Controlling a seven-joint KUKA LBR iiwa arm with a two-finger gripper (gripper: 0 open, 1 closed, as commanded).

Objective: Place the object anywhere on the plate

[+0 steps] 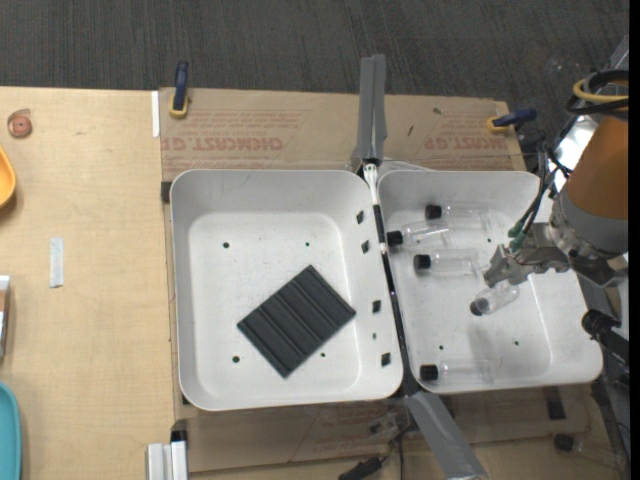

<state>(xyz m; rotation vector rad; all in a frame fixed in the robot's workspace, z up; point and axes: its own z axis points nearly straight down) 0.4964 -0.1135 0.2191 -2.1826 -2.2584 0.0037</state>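
1. The surface is a pale wooden bench (90,348) with a sheet of brown cardboard (270,133) under the bins. Blue clamps (180,80) pin it at the back corners, and behind that is dark grey carpet (250,23).
2. Two shallow white bins sit side by side. The left bin (200,268) is well off to the left of the gripper, and the right bin (560,363) is directly under it. A grey metal bar (372,103) runs back from the seam between them.
3. The plate (297,320) is a dark ribbed rectangle lying flat and turned diagonally in the left bin, well away from the gripper.
4. The gripper (505,270) hangs over the middle of the right bin, with the orange band of the arm (605,173) off to its right.
5. The object looks like the clear tube (497,298) with a black cap. It's tilted, right at the gripper's lower edge, with the cap end poking out lower-left.
6. Honestly can't tell whether the gripper has that tube clamped or is just sitting over it, it's too small and blurry there.
7. A few other capped tubes (440,264) lie in the same bin, left of the gripper and apart from it, plus one near the front wall.
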